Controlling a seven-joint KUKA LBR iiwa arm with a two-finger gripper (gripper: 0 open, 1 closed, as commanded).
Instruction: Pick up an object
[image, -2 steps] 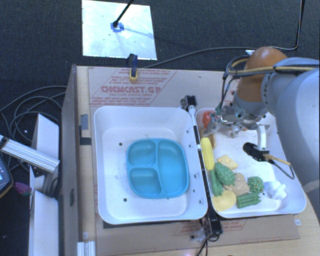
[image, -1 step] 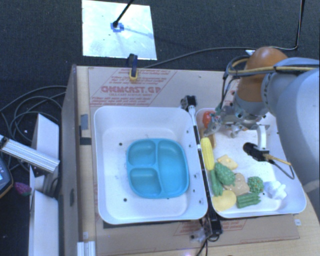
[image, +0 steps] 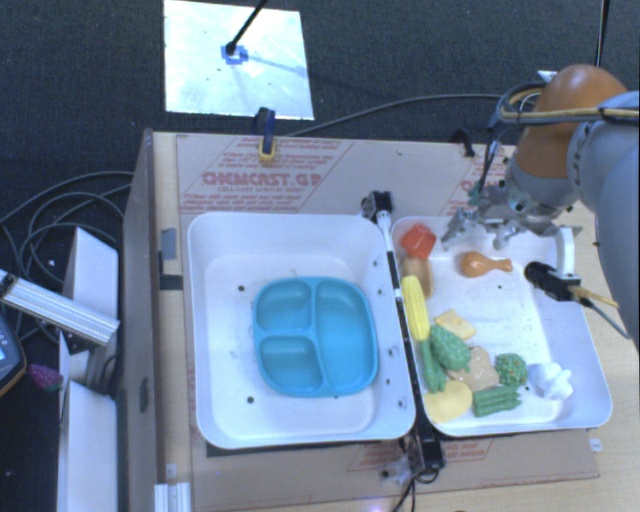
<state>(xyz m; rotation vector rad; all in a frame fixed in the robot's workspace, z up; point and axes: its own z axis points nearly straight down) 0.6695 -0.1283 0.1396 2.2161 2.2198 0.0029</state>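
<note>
My gripper (image: 478, 232) hangs over the back of the right bin (image: 585, 350), its fingers spread with nothing between them. Just in front of it an orange toy drumstick (image: 485, 264) lies on the bin floor. A red block (image: 418, 241) sits to the gripper's left in the bin's back corner, with a tan piece (image: 417, 273) in front of it. A yellow corn cob (image: 414, 307) lies along the left wall.
The front of the right bin holds a yellow wedge (image: 456, 324), two broccoli pieces (image: 449, 347) (image: 511, 369), a green pod (image: 495, 401), a yellow fruit (image: 448, 400) and a white item (image: 550, 380). The left bin (image: 220, 300) holds a blue divided plate (image: 315, 335).
</note>
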